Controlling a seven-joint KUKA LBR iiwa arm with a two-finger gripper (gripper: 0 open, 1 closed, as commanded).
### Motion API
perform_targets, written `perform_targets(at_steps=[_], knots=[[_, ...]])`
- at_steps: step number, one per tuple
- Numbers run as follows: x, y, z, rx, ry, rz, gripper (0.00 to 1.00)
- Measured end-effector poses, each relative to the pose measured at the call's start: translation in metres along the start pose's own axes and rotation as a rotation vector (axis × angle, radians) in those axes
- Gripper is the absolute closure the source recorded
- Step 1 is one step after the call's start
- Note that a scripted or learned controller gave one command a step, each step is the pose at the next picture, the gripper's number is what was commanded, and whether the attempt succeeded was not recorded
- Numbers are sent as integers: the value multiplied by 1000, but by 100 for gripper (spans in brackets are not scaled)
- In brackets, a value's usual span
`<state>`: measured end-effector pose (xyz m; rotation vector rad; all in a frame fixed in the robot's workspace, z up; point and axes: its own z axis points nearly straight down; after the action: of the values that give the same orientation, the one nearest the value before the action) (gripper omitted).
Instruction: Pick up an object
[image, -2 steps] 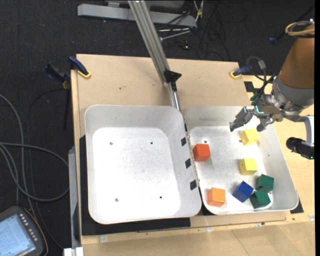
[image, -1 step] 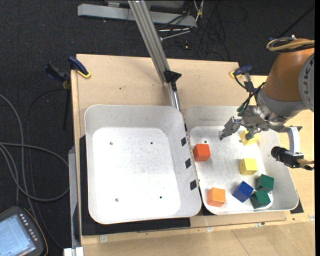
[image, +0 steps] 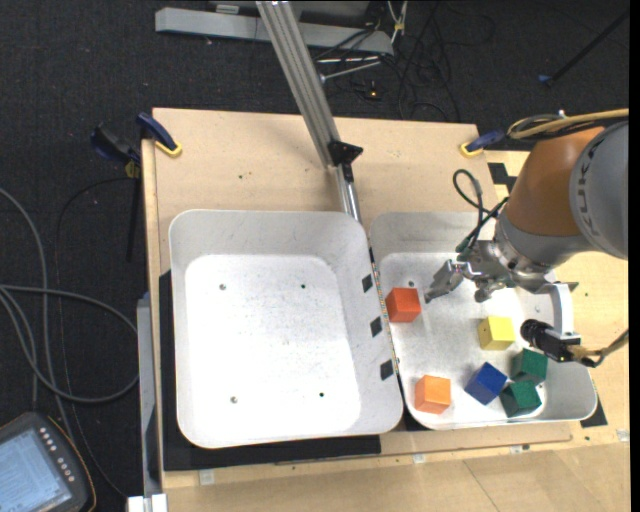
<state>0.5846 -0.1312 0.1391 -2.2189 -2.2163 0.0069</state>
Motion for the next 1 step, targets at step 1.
perform_targets(at_steps=[1], knots=[[-2,4,27,-17,-5,0,0]])
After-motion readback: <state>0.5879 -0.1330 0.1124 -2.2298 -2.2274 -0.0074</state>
